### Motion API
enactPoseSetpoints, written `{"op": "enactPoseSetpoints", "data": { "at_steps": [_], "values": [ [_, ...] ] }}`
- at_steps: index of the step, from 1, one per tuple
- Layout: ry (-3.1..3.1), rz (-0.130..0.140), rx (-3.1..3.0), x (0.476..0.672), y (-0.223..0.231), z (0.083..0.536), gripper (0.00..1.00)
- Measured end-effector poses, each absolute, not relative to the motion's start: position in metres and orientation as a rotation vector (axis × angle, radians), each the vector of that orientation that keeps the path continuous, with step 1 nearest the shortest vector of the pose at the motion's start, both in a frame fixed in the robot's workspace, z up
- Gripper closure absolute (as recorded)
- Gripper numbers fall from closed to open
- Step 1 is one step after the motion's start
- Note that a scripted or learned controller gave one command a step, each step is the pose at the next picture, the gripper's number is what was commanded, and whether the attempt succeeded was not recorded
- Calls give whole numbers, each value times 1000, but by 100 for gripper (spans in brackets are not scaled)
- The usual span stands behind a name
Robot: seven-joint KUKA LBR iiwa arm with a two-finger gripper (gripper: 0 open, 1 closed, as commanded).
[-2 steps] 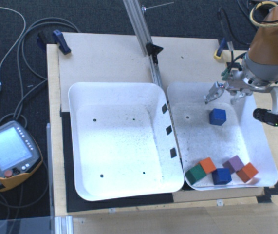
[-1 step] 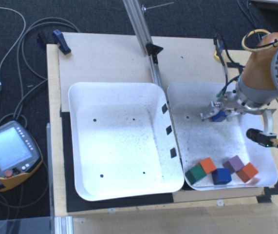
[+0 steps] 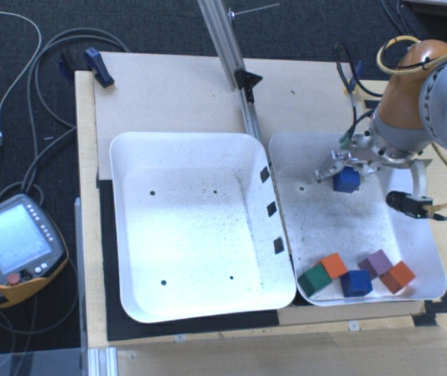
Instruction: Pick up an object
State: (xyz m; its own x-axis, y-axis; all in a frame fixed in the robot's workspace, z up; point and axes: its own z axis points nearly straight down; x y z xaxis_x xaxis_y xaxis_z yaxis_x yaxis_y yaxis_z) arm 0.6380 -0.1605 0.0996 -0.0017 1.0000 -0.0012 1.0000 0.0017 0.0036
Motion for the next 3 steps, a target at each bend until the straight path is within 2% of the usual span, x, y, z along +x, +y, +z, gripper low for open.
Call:
{"op": "enactPoseSetpoints", "data": {
  "at_steps": [1,2,3],
  "values": [
    [2221,3,2216,638,-160,112,100],
    [2225,12,2210,625,-93,215,100],
    [2231,5,2213,643,-23,199,100]
  ]
}}
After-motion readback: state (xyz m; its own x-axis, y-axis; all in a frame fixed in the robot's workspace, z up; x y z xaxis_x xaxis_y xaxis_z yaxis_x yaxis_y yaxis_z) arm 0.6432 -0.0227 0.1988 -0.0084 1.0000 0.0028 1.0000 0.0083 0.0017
